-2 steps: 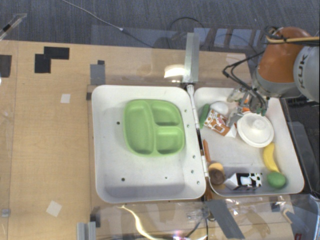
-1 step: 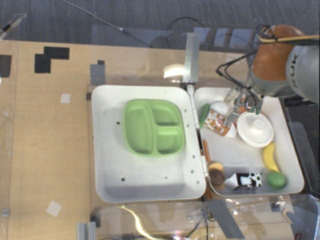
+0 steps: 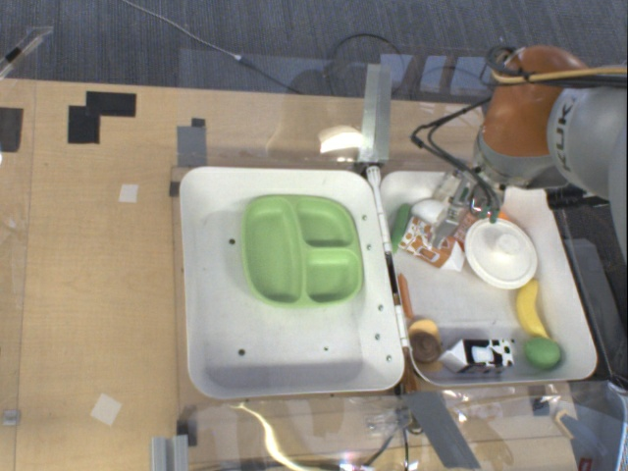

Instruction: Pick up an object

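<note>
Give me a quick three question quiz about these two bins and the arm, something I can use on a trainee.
1. True or false: the green divided tray lies in the right bin.
2. Which lies nearest the banana? A) the white round lid B) the wooden piece C) the green tray
3. Fill in: the gripper hangs over the ____ bin.

Key
1. False; it lies in the left bin.
2. A.
3. Right; the gripper is above the orange printed packet, at that bin's far end.
</note>
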Robot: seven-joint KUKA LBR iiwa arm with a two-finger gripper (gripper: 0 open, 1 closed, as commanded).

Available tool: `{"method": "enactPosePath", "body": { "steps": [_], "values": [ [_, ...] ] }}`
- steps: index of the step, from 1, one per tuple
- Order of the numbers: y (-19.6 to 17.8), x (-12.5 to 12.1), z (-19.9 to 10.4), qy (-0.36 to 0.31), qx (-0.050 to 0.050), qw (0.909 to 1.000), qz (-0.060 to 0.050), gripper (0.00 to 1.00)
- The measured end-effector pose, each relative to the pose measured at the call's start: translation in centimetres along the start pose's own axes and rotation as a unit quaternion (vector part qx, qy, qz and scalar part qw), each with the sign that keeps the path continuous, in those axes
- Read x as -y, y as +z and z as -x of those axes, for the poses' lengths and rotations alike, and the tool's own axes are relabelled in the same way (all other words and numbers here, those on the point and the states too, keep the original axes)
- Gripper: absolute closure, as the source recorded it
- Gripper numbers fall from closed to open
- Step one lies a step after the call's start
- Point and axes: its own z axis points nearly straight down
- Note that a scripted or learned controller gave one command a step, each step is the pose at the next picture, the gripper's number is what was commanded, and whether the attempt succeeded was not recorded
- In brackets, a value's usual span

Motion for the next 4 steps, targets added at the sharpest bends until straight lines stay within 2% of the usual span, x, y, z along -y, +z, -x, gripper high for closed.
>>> {"method": "enactPosePath", "body": {
  "steps": [1, 2, 3, 4],
  "values": [
    [-0.1, 3.5, -6.4, -0.009, 0.014, 0.9997, 0.015, 0.0],
    [0.2, 1.5, -1.3, 0.034, 0.003, 0.9993, 0.012, 0.0],
    [0.0, 0.0, -3.0, 0.079, 0.011, 0.9967, 0.011, 0.0],
    [1.1, 10.1, -3.0, 0.125, 0.001, 0.9921, 0.008, 0.0]
  ]
}}
